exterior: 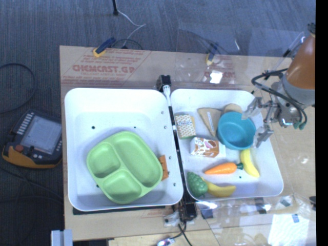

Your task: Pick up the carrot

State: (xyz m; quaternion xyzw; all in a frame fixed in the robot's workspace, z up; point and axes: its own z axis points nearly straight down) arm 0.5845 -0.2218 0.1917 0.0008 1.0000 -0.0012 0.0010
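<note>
My hand [260,123] hangs over the right rim of the right bin [266,186], its fingers spread and holding nothing, just beside the blue bowl [236,129]. The carrot [221,169] lies below the bowl, toward the near edge, and it is crowded: a banana [249,163] touches or nearly touches its green end, a second banana [221,189] lies just under it beside the broccoli [196,183], and a snack packet [205,147] sits just above. I judge that a slightly misplaced descent could pinch a banana instead, or knock the bowl. The carrot tapers, so it may squirt out of a grip. The left bin [77,106] holds a green divided plate [124,165]. Both bins rest on a brown board counter [102,68]; the floor is dark carpet [51,14], with a pendant controller [33,140] left of the counter.
</note>
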